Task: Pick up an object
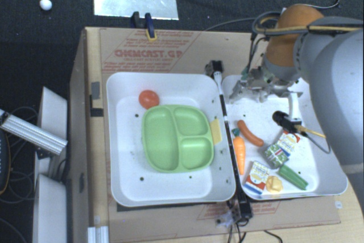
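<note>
Nothing picked yet, by the look of it. The hand (263, 88) sits low at the back of the right bin (333, 184), over bare floor; can't tell if it's released or clenched, and nothing visibly in it.

All candidates lie loose toward the bin's front:
- sausage (250, 133), nearest the hand
- carrot (239, 154), along the left wall
- two small cartons (282, 150)
- green pickle-like piece (292, 177)
- yellow lump (274, 184)

Left bin (122, 190) holds a green tray (176, 138) and a tomato (148, 98). Whole grasp and lift remain, I'd say.
</note>
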Controlling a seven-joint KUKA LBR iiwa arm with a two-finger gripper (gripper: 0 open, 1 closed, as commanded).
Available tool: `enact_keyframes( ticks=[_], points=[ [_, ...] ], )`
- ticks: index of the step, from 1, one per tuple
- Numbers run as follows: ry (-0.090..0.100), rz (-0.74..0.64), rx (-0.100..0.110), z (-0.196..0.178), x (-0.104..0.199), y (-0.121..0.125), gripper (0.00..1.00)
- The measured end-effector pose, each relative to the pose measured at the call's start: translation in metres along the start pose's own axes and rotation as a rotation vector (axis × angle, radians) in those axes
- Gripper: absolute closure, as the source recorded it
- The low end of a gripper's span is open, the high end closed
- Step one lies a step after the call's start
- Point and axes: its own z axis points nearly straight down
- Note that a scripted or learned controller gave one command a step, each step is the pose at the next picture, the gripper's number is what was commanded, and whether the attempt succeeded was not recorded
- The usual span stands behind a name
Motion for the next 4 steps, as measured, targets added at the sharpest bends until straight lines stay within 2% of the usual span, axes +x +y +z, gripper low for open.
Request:
enact_keyframes(
  ticks=[1,2,4],
  points=[
    [0.000,0.004,0.001,0.000,0.001,-0.040,0.00],
    [0.000,0.000,-0.001,0.000,-0.001,0.000,0.00],
    [0.000,0.003,0.001,0.000,0.000,-0.008,0.00]
  ],
)
